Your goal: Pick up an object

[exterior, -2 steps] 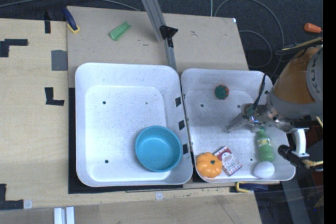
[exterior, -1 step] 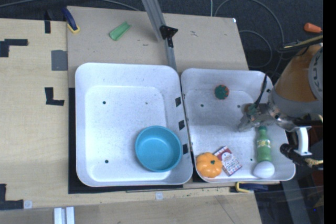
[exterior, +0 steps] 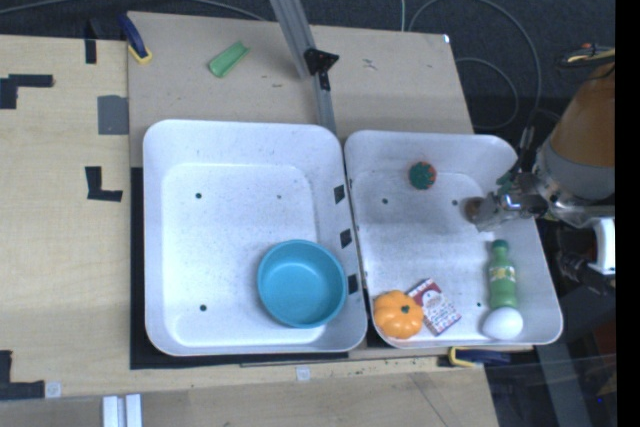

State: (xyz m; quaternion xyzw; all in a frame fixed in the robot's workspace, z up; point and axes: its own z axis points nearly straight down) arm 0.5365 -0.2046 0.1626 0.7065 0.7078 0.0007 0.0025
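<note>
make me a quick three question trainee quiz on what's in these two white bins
1. True or false: the round blue plastic bowl sits in the left shallow white bin.
2. Which lies nearest the small orange pumpkin-shaped toy? A) green and red ball B) red and white flat packet C) white egg-shaped object
3. Fill in: the green bottle lies in the ___ bin, below the gripper.

Key: 1 true; 2 B; 3 right

Blue bowl (exterior: 301, 283) in left bin (exterior: 175, 165); hand (exterior: 485, 209) low over right bin (exterior: 400, 150), above green bottle (exterior: 501, 276)
</note>
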